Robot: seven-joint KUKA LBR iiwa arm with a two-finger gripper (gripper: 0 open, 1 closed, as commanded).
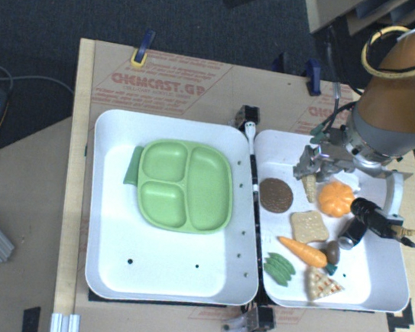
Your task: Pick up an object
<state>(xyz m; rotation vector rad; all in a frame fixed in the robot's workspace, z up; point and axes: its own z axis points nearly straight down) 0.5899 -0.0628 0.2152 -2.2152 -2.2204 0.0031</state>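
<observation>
- Green plastic comes first at the far left: a three-compartment tray [186, 186] lies in the left bin [108, 208], well apart from the arm, so it is a poor target for this pick.
- Across the divider, the right bin [383, 284] holds the candidates: a brown round disc [275, 195] nearest the divider, a tan cracker-like square [310, 227], a carrot [303, 251] with a green pea pod [279, 268] in front of it, and a pizza-like wedge [323, 284] at the near edge.
- Further right sits an orange round fruit [336, 198], just beside the gripper.
- The gripper [314, 168] hangs over the far part of the right bin, low beside a pale piece [311, 188]; nothing is visibly between the fingers, and I cannot tell how far apart they stand.
- The step in hand looks like choosing and descending. The pale piece or the fruit is the shortest reach.
- The items crowd together, so come straight down and centred; a slanted approach may nudge the fruit rolling.
</observation>
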